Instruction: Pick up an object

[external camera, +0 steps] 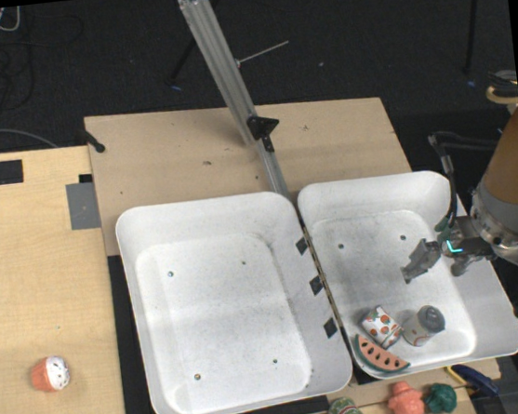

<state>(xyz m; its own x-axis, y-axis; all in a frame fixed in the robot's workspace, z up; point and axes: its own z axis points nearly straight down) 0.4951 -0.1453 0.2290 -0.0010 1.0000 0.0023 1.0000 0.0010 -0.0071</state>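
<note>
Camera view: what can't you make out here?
- Gripper: small and dark, so whether its fingers are open or shut is unclear.
- Arm: cut off by the right edge.
- Toys below the right bin, the green one included: cut by the bottom edge.
- Grey object: too small to identify.

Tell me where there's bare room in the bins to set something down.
The left bin floor lies bare from wall to wall. In the right bin, the back half is free. Its front corner is crowded: watermelon slice, patterned block, grey cylinder, with the end effector just above them.
</note>
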